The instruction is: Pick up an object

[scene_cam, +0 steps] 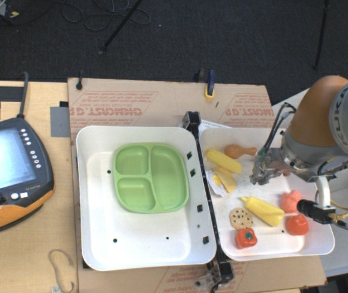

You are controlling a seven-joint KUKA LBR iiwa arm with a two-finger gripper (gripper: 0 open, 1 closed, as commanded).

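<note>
Overhead, metal gripper (261, 174), finger state unclear, hovers beside glossy plastic corn (223, 160).

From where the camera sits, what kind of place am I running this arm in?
Most likely a robotics lab test bench, not a kitchen. A teach pendant lies at the left, cardboard is clamped under two white bins, loose cables run across the dark floor behind, and the food looks like plastic toys, such as the corn.
</note>
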